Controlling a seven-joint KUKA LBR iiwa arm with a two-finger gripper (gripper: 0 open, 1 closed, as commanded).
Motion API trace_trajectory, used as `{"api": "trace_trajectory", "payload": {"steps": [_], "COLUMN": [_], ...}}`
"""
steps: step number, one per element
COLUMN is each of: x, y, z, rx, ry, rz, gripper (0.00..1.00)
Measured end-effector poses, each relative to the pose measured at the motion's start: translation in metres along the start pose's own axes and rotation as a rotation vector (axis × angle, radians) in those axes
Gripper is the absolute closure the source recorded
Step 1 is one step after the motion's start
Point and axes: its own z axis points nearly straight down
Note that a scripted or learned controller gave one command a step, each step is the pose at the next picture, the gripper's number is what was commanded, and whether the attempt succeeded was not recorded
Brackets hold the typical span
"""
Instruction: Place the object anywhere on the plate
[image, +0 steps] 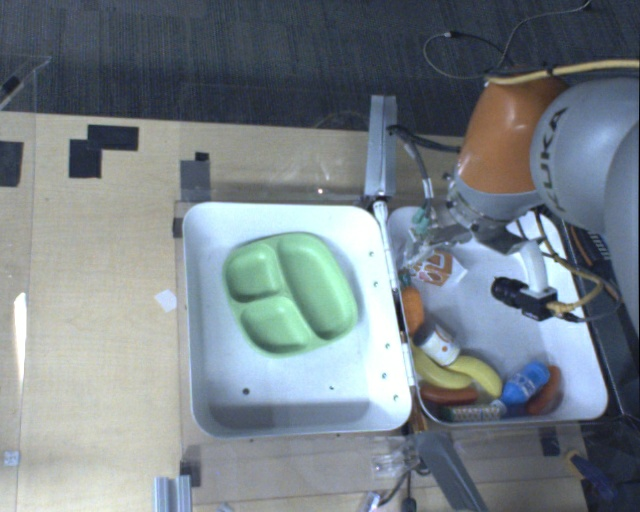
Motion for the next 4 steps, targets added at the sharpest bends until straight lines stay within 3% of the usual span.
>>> {"api": "trace_trajectory", "payload": {"steps": [1,2,3,4], "x": [0.069,-0.020,0.042,0.132], "y": [0.012,0.055,0.030,0.027], "z": [0.000,0.000,-0.001,0.079], "rx": [0.002,-0.002,-0.001,0.000], "ry": [0.001,-0.002,0.000,0.001], "rz": [-0.051,-0.232,-0.471,-0.555], "gripper": [1.00,1.00,1.00,1.00]}}
